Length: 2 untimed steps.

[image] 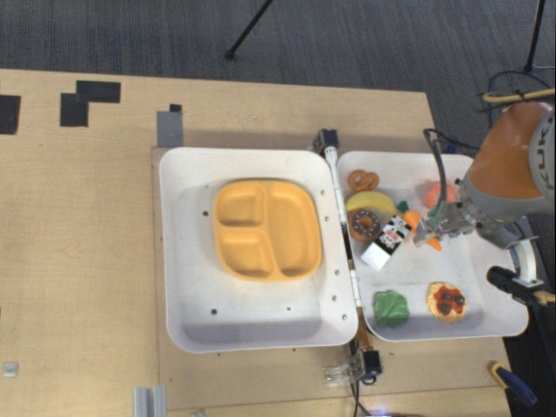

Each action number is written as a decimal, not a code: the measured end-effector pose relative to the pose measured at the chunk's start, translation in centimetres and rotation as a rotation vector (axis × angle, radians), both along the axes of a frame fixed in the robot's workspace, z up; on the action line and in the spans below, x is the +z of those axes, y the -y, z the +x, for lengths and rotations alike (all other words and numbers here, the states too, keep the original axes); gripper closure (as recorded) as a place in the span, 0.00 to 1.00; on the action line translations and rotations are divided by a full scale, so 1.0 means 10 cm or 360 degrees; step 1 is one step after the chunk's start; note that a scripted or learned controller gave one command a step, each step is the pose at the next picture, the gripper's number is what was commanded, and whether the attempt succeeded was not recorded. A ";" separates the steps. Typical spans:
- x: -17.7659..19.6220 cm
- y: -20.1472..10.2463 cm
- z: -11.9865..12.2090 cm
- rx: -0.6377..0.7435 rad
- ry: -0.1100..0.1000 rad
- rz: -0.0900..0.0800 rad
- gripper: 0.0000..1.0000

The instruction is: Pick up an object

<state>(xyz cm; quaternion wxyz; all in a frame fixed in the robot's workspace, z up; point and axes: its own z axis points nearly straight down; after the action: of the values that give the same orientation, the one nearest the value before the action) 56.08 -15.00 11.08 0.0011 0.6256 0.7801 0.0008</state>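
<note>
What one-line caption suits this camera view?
Arm's gripper low over the toy-food right bin; yellow divided plate lies in the left bin.

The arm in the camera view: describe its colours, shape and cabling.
The arm is a rounded grey body with a broad orange band above the wrist. A dark cable arcs along its left side toward the gripper, a small grey assembly.

From my console I see the arm [512, 176] as a rounded grey casing with a broad orange band above the wrist. A dark cable [441, 168] runs along it. The gripper [432, 231] looks metallic grey, though it's blurred.
</note>
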 end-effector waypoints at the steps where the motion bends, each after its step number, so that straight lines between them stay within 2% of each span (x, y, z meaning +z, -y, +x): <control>1: 0.00 0.00 0.00 0.0000 0.0000 0.0000 0.00; 2: 0.11 0.00 0.01 0.0002 0.0007 -0.0001 1.00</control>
<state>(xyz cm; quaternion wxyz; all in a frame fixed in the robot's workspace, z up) 56.22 -14.99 12.17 0.0030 0.6251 0.7806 0.0017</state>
